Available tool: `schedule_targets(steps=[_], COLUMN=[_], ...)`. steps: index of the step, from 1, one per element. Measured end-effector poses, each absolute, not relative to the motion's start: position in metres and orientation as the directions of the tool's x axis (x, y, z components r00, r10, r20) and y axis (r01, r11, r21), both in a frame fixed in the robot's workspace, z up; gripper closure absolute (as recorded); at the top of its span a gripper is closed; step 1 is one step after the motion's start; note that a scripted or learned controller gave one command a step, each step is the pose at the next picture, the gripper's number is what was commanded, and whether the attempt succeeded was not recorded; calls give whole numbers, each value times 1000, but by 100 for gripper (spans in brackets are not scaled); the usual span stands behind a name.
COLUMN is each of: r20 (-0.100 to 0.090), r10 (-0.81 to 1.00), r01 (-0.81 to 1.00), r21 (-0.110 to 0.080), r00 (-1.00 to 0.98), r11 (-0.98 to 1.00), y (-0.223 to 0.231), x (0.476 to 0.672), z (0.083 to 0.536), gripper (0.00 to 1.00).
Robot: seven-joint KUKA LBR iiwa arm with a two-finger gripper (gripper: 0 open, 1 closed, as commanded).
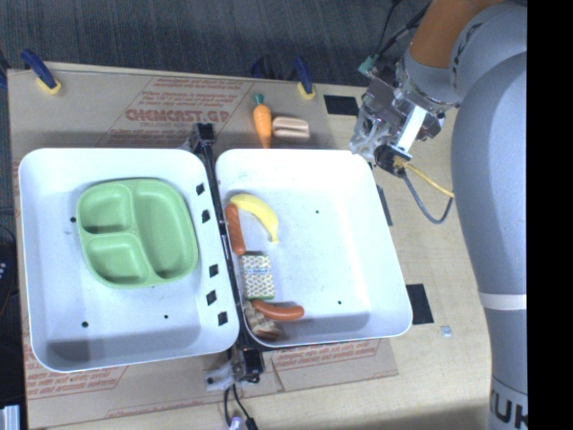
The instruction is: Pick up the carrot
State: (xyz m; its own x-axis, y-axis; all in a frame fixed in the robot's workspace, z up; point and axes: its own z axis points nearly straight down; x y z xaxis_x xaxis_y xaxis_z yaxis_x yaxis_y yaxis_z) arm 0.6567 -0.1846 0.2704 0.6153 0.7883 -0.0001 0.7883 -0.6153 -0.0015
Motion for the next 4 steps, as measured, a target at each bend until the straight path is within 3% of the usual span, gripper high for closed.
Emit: schedule_targets(steps=[1, 2, 3, 4], r20=[-2, -1, -3, -2], r10=[804, 657, 839, 876], r01=[804, 657, 839, 876], r21=[-7, -3, -6, -4], r00=[594, 754, 545, 482], r11=[-594, -754, -545, -482], y=[-107, -72, -4, 49], x=[610, 586, 553, 575], z=[238, 353, 274, 325], gripper=[100, 100, 100, 100])
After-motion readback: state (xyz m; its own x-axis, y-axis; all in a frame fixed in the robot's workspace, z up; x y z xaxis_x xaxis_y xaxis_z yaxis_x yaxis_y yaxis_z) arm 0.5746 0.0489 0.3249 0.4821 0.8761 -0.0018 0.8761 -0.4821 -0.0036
